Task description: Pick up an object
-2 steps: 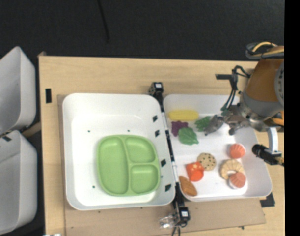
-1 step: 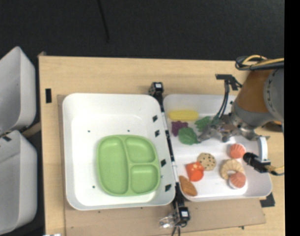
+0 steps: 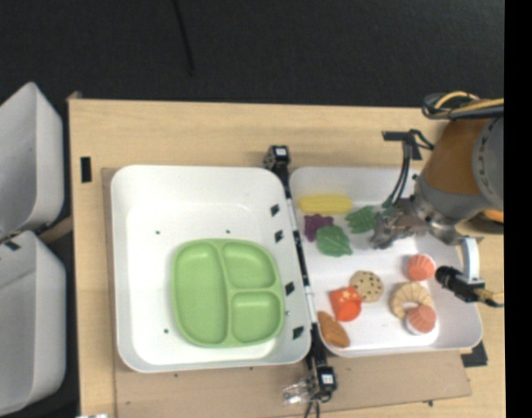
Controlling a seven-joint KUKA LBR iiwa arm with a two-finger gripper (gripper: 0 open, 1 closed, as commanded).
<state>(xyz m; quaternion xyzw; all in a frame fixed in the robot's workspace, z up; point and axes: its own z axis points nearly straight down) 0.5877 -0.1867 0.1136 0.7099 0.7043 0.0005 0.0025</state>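
My gripper [image 3: 386,230] sits low in the right bin [image 3: 474,333]; can't tell its state. Green leafy toy [image 3: 362,218] touching its tip, cookie [image 3: 366,285] just below, green tray [image 3: 226,293] well left in other bin.

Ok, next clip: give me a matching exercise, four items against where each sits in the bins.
Items:
1. green divided plate
2. yellow corn
3. cookie
4. bread piece

Places:
A. right bin, near the top edge
B. right bin, bottom left corner
C. left bin
D. right bin, around the middle

Pairs: 1-C, 2-A, 3-D, 4-B
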